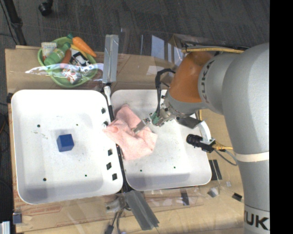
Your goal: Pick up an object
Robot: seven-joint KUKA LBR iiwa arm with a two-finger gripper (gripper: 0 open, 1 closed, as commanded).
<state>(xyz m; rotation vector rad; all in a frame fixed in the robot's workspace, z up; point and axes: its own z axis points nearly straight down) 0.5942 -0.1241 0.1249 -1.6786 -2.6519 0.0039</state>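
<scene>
Robotics lab or test cell, not home or shop. Large grey industrial arm (238,105) with orange band, maker's lettering (256,222) on base, reaches over desk (137,68) surfaced with taped-down cardboard. Two shallow white bins, left bin (55,176) and right bin (176,171), sit side by side, joined by grey brackets and tape strips (142,211). Green bowl (68,82) of mixed props, toy carrot (82,45) among them, stands behind left bin. Dark carpet floor (183,18) beyond desk, with black equipment wheel (45,7) near top left.
</scene>
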